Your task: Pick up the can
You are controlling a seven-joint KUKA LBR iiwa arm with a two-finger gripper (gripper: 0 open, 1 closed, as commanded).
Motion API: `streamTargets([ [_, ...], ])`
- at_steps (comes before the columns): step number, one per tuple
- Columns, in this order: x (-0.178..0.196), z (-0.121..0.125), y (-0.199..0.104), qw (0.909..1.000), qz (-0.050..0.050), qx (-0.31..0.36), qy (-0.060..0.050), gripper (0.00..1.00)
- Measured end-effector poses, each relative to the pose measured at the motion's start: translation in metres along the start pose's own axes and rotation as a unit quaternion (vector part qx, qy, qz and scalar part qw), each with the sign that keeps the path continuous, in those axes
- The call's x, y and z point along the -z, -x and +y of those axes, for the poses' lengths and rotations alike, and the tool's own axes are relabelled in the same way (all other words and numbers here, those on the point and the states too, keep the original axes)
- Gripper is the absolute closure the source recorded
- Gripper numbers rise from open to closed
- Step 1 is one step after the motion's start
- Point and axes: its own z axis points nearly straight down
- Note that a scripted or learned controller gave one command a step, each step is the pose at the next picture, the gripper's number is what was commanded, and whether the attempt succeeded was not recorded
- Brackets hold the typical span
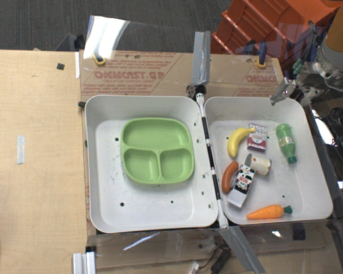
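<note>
1. On the right side, the small cream-coloured can (260,164) lies on its side in the right white bin (308,124).
2. It sits between the little pink box (257,138) above it and the black-and-white carton (240,185) below it, touching the carton's top.
3. Near them lie a yellow banana (237,139), a red sausage (229,177), a green bottle (286,142) and an orange carrot (268,212).
4. Up past the bin's far right corner, well away from the can, is the grey gripper (287,90).
5. How wide it is open is too hard to tell, and nothing shows in it.
6. Sitting in the left white bin (97,170) is a green plate with three parts (158,149).
</note>
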Motion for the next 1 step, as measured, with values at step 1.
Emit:
streamTargets([
  [1, -0.1419, -0.0335, -0.0059, 0.9998, 0.003, 0.022, 0.004, 0.0],
])
